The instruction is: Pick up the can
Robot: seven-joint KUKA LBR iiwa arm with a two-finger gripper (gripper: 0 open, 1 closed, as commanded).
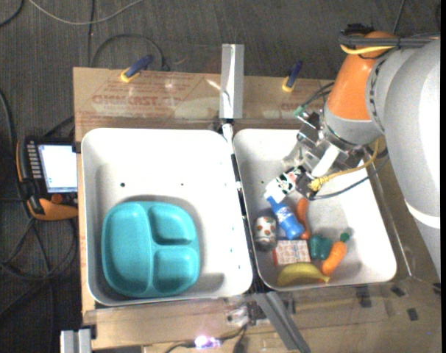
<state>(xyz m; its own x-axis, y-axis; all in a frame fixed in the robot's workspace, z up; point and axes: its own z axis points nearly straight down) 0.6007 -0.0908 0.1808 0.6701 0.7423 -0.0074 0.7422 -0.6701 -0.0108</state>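
The gripper (291, 181) is seen in the right bin (377, 267), low over its upper-middle floor, with the arm (400, 87) coming in from the right edge and its orange band just above the wrist. Whether anything is gripped cannot be told: the black-and-white tip is small, blurred and merged with the top of a blue bottle (284, 218) right under it. A yellow cable (341, 173) is looped off the wrist toward the right wall.

The can (265, 230) is found at the left side of the right bin, just beside the dividing wall, left of the blue bottle and touching or nearly touching it. It is read as a short silver cylinder with reddish spots. Its long axis appears to run roughly up-down in the view, tilted slightly, but whether it stands or lies cannot be settled; which end is the top is not resolvable.

Below and right of the can, a cluster is packed together: a red-and-white box (291, 252), a yellow banana (302, 273) along the front wall, a carrot (334, 257) with a green piece (318, 246) beside it. A second orange item (302, 209) is partly hidden behind the bottle.

The left bin (98, 160) is occupied by a teal divided tray (151, 248) in its lower half. A handheld pendant (48, 173) is cut by shadow at far left.
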